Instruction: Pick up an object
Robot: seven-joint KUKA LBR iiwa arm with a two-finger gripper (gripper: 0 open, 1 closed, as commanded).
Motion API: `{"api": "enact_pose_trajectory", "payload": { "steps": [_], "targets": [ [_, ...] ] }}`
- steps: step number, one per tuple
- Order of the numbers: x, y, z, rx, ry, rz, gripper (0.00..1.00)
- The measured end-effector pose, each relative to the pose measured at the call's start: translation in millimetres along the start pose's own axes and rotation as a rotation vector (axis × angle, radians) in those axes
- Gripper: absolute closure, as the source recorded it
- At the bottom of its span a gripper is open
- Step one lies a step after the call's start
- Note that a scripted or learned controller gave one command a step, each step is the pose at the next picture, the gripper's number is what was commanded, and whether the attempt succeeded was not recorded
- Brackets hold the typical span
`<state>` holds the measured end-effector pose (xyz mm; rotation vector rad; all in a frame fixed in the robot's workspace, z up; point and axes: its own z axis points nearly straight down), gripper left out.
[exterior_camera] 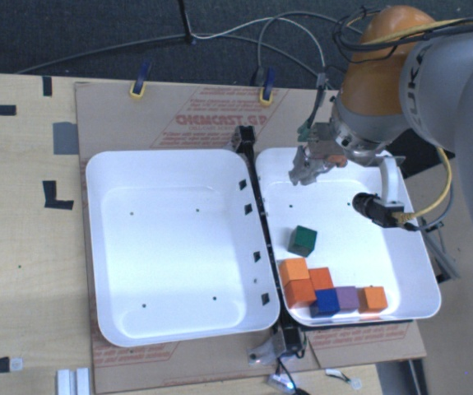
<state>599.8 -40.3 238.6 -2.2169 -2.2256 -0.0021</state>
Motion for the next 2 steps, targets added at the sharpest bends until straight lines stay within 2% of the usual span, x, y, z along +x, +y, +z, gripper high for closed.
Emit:
{"api": "enact_pose_trajectory", "payload": {
  "steps": [1,2],
  "targets": [
    [47,-29,9,0.002,0.0,0.0,1.0],
    [92,-49,0,0.001,0.0,0.0,1.0]
  ]
}}
